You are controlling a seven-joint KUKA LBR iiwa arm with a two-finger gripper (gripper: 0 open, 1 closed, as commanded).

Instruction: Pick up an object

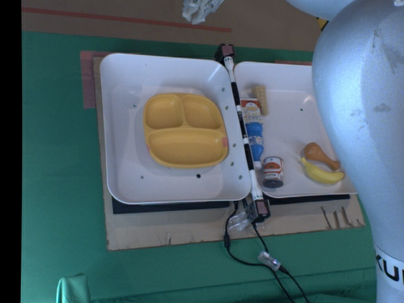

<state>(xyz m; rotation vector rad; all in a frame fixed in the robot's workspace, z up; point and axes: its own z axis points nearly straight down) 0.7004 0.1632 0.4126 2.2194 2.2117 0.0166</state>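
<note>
Two shallow white plastic bins: left bin (120, 169), right bin (297, 100). One yellow three-compartment plastic plate (184, 130), in the left bin. In the right bin: one blue squeeze bottle with a red-and-white label (254, 131), one small can with a red label (273, 171), one yellow banana (322, 173), one brown toy chicken drumstick (320, 154), one tan ridged corn-like piece (261, 99). One black cable (243, 257) below the bins.

Bright, even light is washing the frame; the white bins (120, 106) are glaring slightly, and the near grey arm (360, 106) is blurring at right.
</note>
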